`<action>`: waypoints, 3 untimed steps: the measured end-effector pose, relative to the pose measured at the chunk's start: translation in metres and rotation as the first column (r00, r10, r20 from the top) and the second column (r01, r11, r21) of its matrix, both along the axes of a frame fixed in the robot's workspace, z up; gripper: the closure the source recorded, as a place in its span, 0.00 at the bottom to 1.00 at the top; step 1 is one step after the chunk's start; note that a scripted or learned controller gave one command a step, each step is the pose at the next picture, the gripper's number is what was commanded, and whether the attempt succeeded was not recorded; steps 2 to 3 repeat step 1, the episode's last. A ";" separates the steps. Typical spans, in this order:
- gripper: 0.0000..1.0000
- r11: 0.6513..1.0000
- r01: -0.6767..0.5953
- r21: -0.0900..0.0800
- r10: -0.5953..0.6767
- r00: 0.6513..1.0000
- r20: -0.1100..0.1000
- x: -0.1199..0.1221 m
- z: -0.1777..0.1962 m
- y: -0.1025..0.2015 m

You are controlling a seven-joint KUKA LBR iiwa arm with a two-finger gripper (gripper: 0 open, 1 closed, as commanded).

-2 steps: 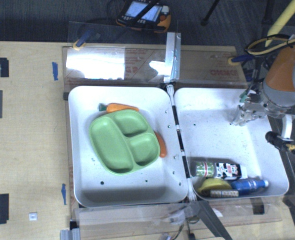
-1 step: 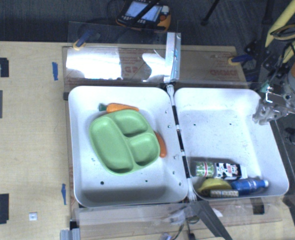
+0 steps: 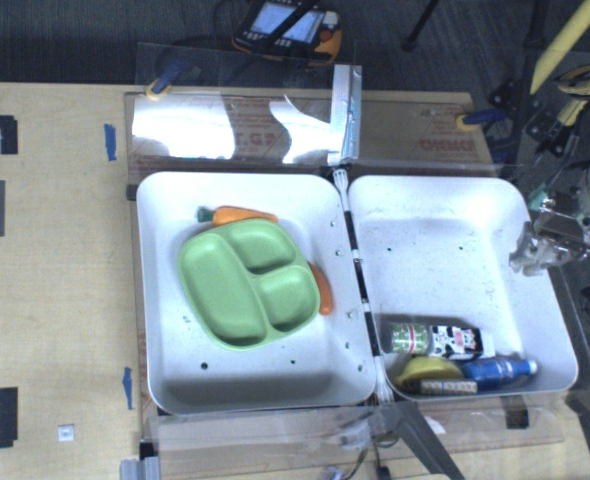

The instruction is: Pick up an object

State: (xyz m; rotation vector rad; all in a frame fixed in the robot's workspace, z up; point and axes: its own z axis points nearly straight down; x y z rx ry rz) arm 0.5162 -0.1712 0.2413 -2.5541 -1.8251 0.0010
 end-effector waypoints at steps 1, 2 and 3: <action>1.00 0.992 0.124 0.000 -0.124 0.992 -0.001 -0.012 -0.025 -0.013; 1.00 0.992 0.124 0.000 -0.124 0.992 -0.001 -0.012 -0.025 -0.013; 1.00 0.992 0.124 0.000 -0.124 0.992 -0.001 -0.012 -0.025 -0.013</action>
